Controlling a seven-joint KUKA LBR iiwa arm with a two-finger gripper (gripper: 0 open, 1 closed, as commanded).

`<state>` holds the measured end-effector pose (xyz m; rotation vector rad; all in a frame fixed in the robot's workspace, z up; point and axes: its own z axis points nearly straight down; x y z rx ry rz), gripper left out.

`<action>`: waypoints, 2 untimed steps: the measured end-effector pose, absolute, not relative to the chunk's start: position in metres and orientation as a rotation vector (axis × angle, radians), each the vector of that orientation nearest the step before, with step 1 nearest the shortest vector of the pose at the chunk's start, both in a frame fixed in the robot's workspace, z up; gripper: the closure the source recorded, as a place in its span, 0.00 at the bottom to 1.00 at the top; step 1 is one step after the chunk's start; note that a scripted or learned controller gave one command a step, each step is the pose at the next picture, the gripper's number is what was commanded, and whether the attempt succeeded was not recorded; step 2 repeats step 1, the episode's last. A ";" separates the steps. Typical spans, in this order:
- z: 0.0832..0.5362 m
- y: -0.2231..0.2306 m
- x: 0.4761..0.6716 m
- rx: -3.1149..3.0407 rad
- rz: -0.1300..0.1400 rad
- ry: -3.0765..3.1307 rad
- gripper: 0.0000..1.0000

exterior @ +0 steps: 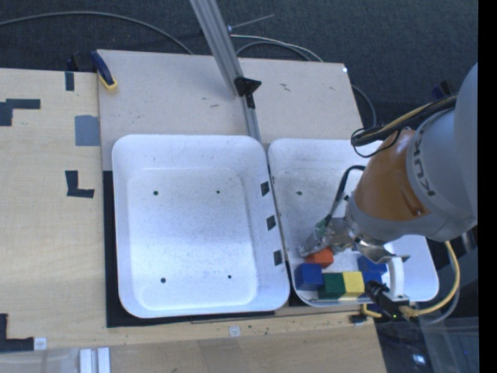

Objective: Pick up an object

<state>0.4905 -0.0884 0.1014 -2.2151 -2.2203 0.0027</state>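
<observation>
Two shallow white bins sit side by side on the table [178, 84], seen from above at a slant, and the arm [423, 181] reaches in from the right over the right bin [307, 169]. Its end effector [322, 239] hangs low over the near part of that bin, and how far it is open cannot be told, nor whether it has hold of anything, since the wrist hides most of it. An orange object [322, 255] lies right under the end effector, seemingly touching it. Just below that, toward the bin's near rim, a blue block [310, 277] sits beside a green block [335, 285], with a yellow block [353, 283] next along to the right and another blue block [371, 270] beyond, partly covered by the arm. These pieces crowd together in the near corner. Left of the end effector lies the left bin [190, 224], its rim touching the right bin's rim. Well beyond the end effector, a metal pole [221, 41] slants across the table, and far off at the table's far left corner lies a small blue and yellow tool [103, 70].
</observation>
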 end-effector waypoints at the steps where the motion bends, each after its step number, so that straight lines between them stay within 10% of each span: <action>1: 0.195 0.006 0.483 -2.210 -0.009 -2.233 1.00; 2: 0.195 0.006 0.483 -2.210 -0.009 -2.233 1.00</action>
